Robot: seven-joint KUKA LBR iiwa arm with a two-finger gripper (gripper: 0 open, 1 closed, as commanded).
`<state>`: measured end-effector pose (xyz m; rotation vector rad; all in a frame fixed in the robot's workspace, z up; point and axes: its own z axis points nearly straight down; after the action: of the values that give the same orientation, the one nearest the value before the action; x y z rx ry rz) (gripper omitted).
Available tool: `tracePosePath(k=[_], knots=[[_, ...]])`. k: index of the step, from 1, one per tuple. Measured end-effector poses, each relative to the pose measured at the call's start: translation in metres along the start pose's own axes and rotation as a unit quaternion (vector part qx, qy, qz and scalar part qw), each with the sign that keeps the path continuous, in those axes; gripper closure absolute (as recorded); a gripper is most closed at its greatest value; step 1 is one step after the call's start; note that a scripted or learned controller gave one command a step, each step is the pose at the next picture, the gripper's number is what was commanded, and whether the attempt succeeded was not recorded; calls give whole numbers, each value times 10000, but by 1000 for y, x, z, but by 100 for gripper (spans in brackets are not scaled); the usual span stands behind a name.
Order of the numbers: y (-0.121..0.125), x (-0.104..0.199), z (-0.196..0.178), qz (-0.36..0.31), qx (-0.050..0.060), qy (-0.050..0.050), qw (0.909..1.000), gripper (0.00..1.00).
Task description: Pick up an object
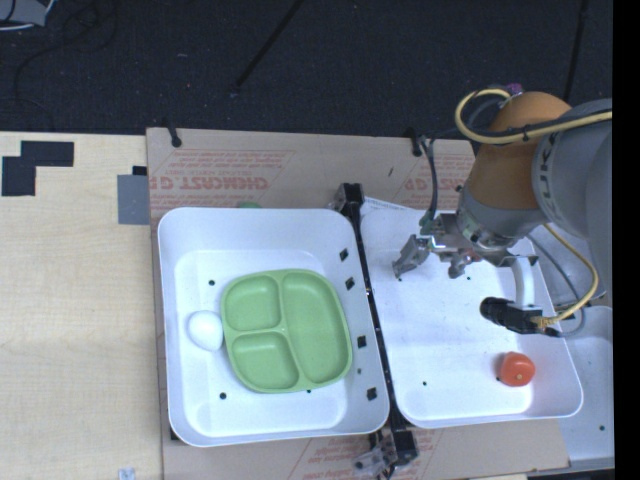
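Camera view: jaws spread and empty over right bin [450, 353], its far corner behind the arm [520, 173].

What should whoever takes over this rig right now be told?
Pincer: open, nothing between its fingers, over the far part of the right bin.
Things: orange-red round object near the right bin's front right corner, apart from the pincer; green divided plate with a white ball at its left edge, in the left bin.
Done: nothing picked up.
Left: choose an object, descend, grasp, lift.
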<state>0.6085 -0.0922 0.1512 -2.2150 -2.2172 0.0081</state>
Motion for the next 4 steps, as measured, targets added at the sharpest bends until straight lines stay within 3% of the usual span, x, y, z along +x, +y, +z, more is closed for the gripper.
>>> tracePosePath(k=[1, 2, 3, 4], knots=[[10, 1, 56, -6, -12, -4, 10000, 0], [9, 2, 64, 9, -21, -4, 10000, 0], [9, 1, 54, 22, -15, -3, 10000, 100], [10, 7, -6, 1, -59, -8, 10000, 100]])
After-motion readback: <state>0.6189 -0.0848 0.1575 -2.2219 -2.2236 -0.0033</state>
